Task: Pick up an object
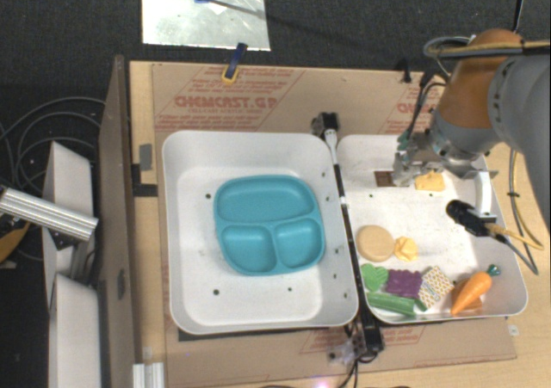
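Camera view shows the arm point(469, 111) reaching in from three o'clock and hanging low over the twelve o'clock end of the right bin point(422, 218). Its wrist hides the jaws, so I cannot tell whether they stand wide or narrow, and nothing shows between them. The likeliest thing to pick is the yellow piece point(430, 181), which lies on the bin floor just beside the jaws at their three o'clock. The other candidates sit well apart toward six o'clock: a round tan biscuit point(374, 243) with a smaller yellow lump point(405, 249) touching its three o'clock side, then a green piece point(383, 285), a purple block point(403, 282) and a carrot point(472, 290) packed along the near wall. The left bin point(189, 206) holds a blue divided plate point(269, 224). The main risk, as I judge it, is an off-centre descent: the yellow piece looks small and flat, so jaws closing beside it would nudge it toward the wall or close on nothing. Pressing too low could scrape the bin floor.
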Controlling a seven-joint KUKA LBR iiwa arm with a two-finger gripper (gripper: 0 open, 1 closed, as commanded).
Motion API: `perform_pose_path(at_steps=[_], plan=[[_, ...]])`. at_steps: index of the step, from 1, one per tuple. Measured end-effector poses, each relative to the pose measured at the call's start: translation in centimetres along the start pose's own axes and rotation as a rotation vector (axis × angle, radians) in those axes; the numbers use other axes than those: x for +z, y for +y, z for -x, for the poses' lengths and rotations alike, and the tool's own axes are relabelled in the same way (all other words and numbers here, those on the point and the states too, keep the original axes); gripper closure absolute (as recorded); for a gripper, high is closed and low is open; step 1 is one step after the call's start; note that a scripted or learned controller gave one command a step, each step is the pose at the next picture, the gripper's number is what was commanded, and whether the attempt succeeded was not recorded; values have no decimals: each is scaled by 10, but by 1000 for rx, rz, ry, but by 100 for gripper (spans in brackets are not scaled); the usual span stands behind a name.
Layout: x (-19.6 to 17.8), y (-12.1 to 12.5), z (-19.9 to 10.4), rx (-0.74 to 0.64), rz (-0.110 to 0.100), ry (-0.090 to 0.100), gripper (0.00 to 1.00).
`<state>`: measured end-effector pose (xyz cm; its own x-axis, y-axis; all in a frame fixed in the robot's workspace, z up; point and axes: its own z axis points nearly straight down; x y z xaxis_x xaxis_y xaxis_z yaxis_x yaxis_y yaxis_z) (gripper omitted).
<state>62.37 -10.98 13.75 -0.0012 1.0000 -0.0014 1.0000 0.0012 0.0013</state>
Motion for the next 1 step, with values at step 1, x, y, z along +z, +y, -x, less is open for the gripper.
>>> perform_pose_path(at_steps=[1], plan=[[1,1,0,-1,1,-1,0]])
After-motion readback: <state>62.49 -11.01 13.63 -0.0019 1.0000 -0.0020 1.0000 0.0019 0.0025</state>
